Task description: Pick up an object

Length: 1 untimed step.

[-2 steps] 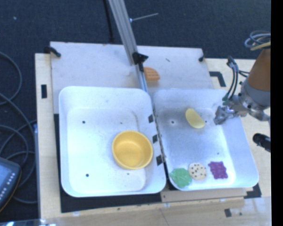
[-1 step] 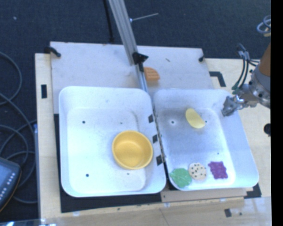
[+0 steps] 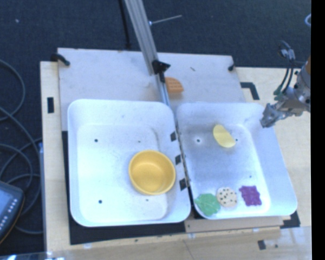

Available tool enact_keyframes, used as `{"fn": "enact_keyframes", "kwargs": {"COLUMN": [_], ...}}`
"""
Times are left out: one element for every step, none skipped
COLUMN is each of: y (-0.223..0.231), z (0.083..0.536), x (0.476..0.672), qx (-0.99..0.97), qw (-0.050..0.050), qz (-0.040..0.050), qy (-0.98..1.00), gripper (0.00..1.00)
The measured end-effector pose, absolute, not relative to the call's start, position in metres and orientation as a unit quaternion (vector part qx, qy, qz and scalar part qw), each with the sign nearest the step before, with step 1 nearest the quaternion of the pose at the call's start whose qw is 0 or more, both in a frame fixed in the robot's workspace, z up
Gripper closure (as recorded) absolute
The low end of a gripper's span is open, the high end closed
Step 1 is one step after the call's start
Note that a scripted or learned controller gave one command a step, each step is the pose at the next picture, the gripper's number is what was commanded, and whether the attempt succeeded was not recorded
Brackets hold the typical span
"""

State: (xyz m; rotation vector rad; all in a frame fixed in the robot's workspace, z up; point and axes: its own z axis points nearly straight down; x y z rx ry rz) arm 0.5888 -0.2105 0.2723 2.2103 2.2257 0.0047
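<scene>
Seen from above at a slant: a pale wooden counter [image 3: 51, 145] bearing two shallow white bins side by side; left bin [image 3: 97, 118] holding a yellow bowl [image 3: 151, 171], upright, toward its right side and near the wall shared with its neighbour; right bin [image 3: 271, 161] holding four small things; a yellow lemon-like piece [image 3: 223, 136] alone in the upper middle of the floor; along the near edge, in a row and just beside one another, a green piece [image 3: 207, 203], a round pale cookie with dark spots [image 3: 226, 197] and a purple cluster like grapes [image 3: 251, 195]. Behind the bins, on a white board, a small orange thing [image 3: 174, 85] partly hidden beside a slanting metal rail [image 3: 143, 31]; dark cables and a corner of a screen device [image 3: 2, 210] on the floor at left.

At the right edge, the arm's wrist with green cabling, and the tool [image 3: 270, 116] hanging over the upper right corner of the right bin, above its rim; nothing visible in its grasp; whether released or clenched, cannot tell, too small and blurred.

Step in hand, by judgement: the approach, no pick yet begun; every object lying free in its bin. Nearest candidate: the lemon-like piece, to the tool's left and a little lower in the view, well apart from the other three. Next move likely calling for travel leftward over the bin floor, centring above the chosen piece, then a straight descent to straddle it before closing; the rounded shape apt to slip aside if approached off-centre.
</scene>
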Motion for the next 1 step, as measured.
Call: {"fn": "enact_keyframes", "kwargs": {"y": [-0.1706], "z": [0.2693], "x": [0.6082], "qx": [0.705], "qw": [0.002], "qz": [0.0006], "qy": [0.709], "gripper": [1.00]}}
